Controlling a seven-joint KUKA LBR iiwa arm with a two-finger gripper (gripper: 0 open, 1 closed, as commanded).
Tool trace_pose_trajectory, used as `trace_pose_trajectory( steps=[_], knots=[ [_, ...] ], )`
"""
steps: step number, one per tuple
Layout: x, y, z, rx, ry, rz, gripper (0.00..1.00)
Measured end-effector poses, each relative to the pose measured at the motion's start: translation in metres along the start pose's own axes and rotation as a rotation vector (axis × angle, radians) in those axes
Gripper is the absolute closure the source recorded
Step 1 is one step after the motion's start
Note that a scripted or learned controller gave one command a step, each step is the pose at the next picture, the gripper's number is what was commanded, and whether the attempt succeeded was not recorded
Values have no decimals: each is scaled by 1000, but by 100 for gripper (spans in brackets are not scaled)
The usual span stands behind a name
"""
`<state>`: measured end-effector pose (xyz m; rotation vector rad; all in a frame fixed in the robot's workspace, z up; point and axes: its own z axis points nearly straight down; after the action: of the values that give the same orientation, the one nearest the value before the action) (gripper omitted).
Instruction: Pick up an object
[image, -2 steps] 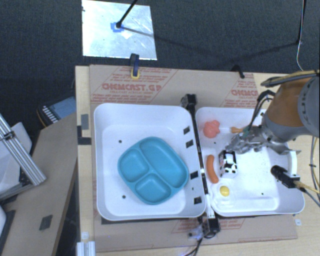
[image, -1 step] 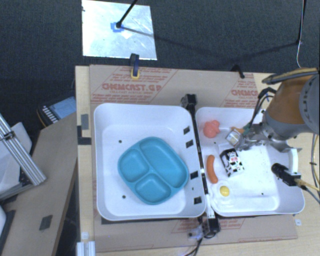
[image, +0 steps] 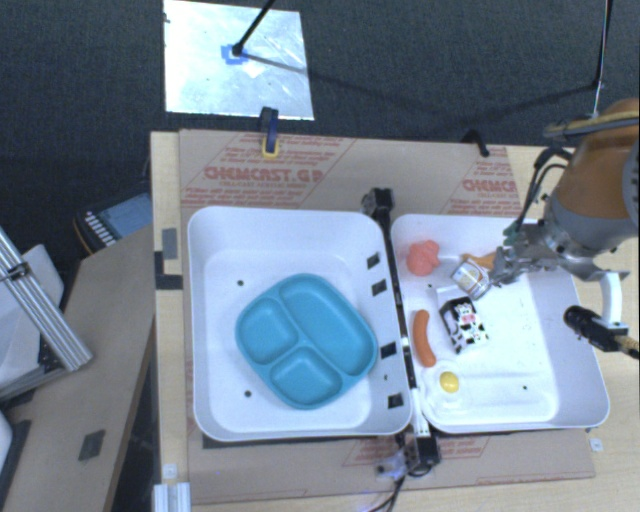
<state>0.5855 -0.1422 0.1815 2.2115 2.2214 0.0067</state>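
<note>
Two bins sit side by side on the bench, and in the left bin (image: 215, 330) a divided tray (image: 304, 340) lies near the middle. I reach in from the right over the right bin (image: 570, 390), my gripper (image: 473, 276) low over its rear half, just right of a lumpy toy (image: 423, 258) by the back-left corner. Before my gripper lies a small patterned block (image: 465, 324), left of it a sausage (image: 424, 337) along the dividing wall, and nearer the front a fried egg (image: 448, 382)
</note>
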Motion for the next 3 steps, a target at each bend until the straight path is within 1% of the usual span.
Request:
trace_pose_trajectory(
  steps=[1,3],
  knots=[
    [0,2,-42,2,0,0,100],
    [120,-7,-48,7,5,-6,100]
  ],
)
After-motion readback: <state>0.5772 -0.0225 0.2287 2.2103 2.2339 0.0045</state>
